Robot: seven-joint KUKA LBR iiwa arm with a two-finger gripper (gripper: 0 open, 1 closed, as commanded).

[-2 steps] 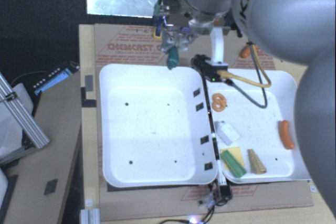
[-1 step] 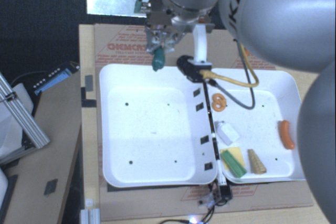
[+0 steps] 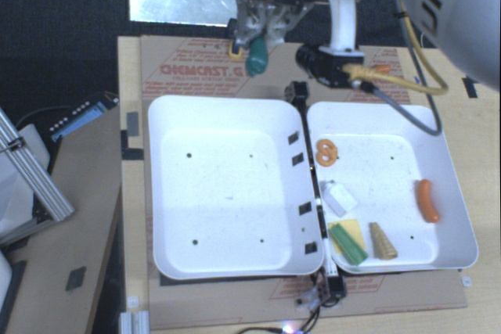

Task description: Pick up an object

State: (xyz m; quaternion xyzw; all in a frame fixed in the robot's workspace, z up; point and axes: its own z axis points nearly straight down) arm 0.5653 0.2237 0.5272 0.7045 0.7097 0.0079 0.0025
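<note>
My gripper (image 3: 257,39) hangs high above the bench, beyond the far edge of the left bin (image 3: 227,192). It is shut on a small teal object (image 3: 257,59) that dangles between the fingertips, lifted above the cardboard. In the right bin (image 3: 391,160) lie a pretzel (image 3: 326,152), a white block (image 3: 338,199), a green piece (image 3: 348,244) resting on a yellow slab (image 3: 351,230), a tan cone (image 3: 383,240) and an orange sausage (image 3: 427,201).
Both white bins sit on a cardboard sheet (image 3: 188,66) with red print. A black hinge strip (image 3: 307,168) runs between the bins. An aluminium frame (image 3: 31,176) stands at the left edge of the bench.
</note>
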